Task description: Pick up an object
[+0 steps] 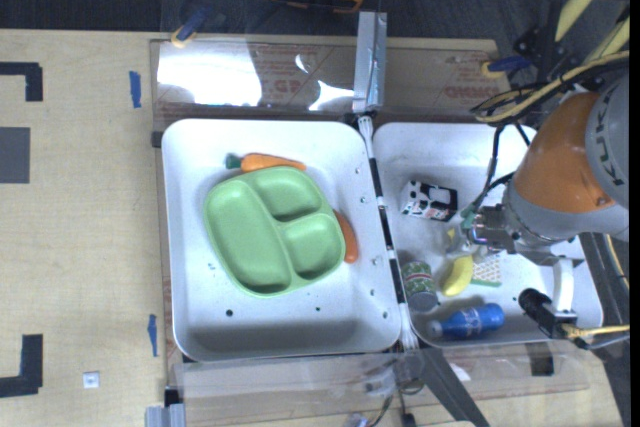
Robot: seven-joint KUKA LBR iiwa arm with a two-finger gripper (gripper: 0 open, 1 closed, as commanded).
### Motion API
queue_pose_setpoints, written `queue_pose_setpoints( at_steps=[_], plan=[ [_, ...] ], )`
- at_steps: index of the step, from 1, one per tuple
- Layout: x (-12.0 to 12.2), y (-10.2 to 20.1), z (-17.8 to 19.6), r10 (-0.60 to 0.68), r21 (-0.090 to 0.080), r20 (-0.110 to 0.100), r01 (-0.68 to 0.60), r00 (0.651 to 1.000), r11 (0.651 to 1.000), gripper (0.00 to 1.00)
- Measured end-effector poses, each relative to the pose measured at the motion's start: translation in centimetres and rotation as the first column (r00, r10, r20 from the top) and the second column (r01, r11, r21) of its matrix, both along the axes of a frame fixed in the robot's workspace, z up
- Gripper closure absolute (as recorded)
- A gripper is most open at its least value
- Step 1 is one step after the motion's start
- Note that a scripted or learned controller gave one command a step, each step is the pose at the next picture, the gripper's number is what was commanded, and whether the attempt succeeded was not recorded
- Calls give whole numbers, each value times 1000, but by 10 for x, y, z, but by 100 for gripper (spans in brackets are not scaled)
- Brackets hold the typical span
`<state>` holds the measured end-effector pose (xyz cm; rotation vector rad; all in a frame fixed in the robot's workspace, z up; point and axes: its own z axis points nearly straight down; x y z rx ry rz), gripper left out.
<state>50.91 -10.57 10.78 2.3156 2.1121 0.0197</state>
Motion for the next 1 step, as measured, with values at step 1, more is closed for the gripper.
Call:
queue_pose_setpoints(
  at_steps=[1],
  plan=[
    [-29,8,85,133,-3,-16,-133,991,991,100]
  ],
)
